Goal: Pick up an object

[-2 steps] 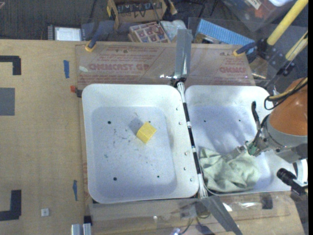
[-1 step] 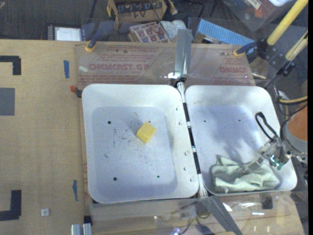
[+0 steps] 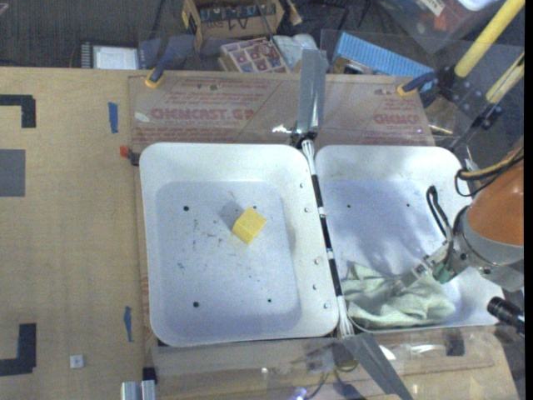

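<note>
Two shallow white bins are sitting side by side on the worktop (image 3: 58,223), seen from above at a slant. The left bin (image 3: 158,248) is holding a small yellow block (image 3: 249,225), which is lying a little toward one o'clock of that bin's centre, turned so its corners point along the bin's sides. It is sitting alone on the speckled floor, well apart from every wall.

The right bin (image 3: 375,173) is holding a pale green cloth (image 3: 391,298), which is lying crumpled in the bin's six o'clock region, spreading from the wall next to the divider toward five o'clock.

The arm (image 3: 498,223) is reaching in from three o'clock, its orange band showing above the grey wrist at the right bin's four o'clock edge. The claw (image 3: 426,272) is hanging low at the cloth's two o'clock edge, touching or just above the fabric; I cannot tell which. Whether the claw is spread or pressed together cannot be told either, since its tip is small and blending with the folds, and nothing is visibly pinched between its parts. A black cable (image 3: 436,211) is looping along the arm above the bin floor.

Beyond the bins at twelve o'clock, a brown cardboard sheet (image 3: 216,115) is lying flat, with clutter behind it.
</note>
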Available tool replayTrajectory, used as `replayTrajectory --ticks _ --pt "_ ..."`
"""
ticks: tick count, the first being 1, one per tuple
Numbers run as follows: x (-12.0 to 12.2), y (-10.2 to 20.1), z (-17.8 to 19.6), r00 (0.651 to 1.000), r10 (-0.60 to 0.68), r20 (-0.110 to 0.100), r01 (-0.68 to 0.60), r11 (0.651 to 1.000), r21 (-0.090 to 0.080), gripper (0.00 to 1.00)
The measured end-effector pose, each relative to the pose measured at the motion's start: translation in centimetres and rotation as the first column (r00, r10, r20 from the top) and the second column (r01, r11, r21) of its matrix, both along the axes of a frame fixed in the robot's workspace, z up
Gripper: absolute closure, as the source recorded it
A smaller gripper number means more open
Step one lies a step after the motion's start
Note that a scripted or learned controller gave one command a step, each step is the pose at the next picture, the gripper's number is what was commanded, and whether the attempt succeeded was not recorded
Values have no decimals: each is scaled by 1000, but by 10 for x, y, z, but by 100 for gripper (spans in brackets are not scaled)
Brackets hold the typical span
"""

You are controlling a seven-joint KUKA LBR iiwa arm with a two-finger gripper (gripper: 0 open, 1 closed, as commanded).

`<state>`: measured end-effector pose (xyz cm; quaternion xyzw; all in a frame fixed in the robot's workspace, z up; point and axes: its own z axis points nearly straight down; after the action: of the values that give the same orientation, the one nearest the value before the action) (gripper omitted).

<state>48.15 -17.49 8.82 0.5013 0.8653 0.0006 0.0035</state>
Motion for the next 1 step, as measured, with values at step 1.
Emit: replayTrajectory --ticks 1 --pt "2 -6 0 900 436 3 -436 900 -3 0"
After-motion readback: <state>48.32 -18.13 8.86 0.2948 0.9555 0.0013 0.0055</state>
